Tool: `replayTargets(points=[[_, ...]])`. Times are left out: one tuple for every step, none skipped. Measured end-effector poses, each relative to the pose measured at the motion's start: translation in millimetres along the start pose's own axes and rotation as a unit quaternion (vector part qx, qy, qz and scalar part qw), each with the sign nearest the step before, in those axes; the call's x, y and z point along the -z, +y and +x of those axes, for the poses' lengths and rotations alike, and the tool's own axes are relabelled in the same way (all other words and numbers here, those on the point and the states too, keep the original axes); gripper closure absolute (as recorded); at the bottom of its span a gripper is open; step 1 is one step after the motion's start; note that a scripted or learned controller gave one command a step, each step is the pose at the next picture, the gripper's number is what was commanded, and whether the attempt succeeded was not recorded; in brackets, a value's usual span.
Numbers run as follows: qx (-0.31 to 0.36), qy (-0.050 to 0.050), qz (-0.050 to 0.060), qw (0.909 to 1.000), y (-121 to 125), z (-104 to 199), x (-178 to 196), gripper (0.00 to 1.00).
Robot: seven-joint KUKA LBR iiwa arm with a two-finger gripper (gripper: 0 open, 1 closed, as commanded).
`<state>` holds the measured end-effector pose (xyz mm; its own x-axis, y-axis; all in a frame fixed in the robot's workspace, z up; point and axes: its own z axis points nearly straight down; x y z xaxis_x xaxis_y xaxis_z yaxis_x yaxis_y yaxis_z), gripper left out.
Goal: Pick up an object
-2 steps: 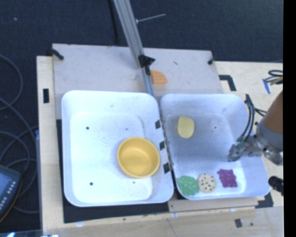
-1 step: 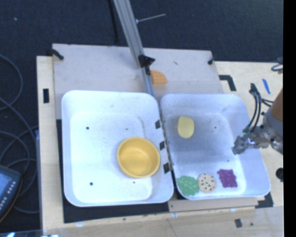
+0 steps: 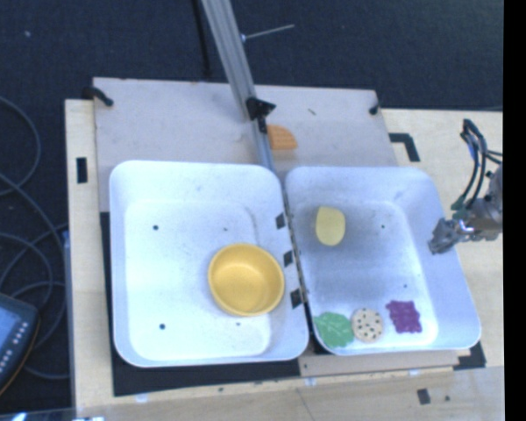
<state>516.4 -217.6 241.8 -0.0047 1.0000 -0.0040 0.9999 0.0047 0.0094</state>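
Observation:
A yellow bowl (image 3: 245,279) sits in the left bin (image 3: 158,200), near its right wall. In the right bin (image 3: 421,200) a pale yellow oval piece (image 3: 330,225) lies toward the back left. Along that bin's front edge lie a green piece (image 3: 333,328), a round speckled cookie (image 3: 366,324) and a purple piece (image 3: 404,316). My gripper (image 3: 444,235) hangs at the right bin's right rim, well to the right of the yellow piece and above the purple one in the view, with nothing visibly held.
A slanted metal pole (image 3: 232,60) rises from the back between the bins. An orange object (image 3: 281,139) lies on the board behind the bins. Cables trail on the dark floor at left, beside a tablet (image 3: 0,340).

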Motion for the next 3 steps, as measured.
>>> replayTargets(points=[[0.0,0.0,0.001,1.0,2,-1,54,1.0],[0.001,0.001,0.004,1.0,11,40,40,1.0],[0.001,0.001,0.004,1.0,19,92,23,1.0]])
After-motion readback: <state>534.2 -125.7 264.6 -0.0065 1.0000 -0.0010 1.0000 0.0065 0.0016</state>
